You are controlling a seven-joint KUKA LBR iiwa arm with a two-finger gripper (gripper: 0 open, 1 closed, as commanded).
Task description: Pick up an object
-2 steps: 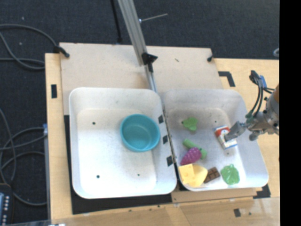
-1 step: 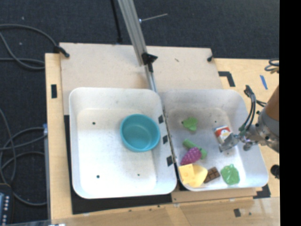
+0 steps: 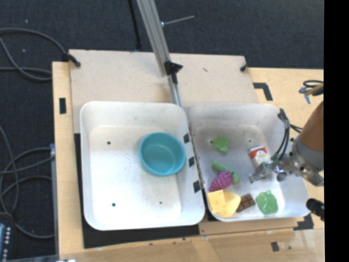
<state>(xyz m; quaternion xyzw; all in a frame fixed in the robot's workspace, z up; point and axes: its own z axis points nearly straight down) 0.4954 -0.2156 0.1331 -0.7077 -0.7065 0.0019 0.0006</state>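
Single fixed camera above bench point(image 3: 229, 244), looking down at slant. Far enough to take in both bins whole: left bin point(image 3: 98, 201), right bin point(image 3: 240, 116), plus bench's left edge, far corners and dark floor beyond. Near bench edge along frame bottom. Arm point(image 3: 313, 141) entering from right, cut by frame.

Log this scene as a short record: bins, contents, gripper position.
left bin: blue bowl
right bin: green leaf toy, red-white item, purple grapes, yellow cheese, brown block, green lettuce
gripper: low in the right bin, between the red-white item and the lettuce
held: nothing seen between the fingers
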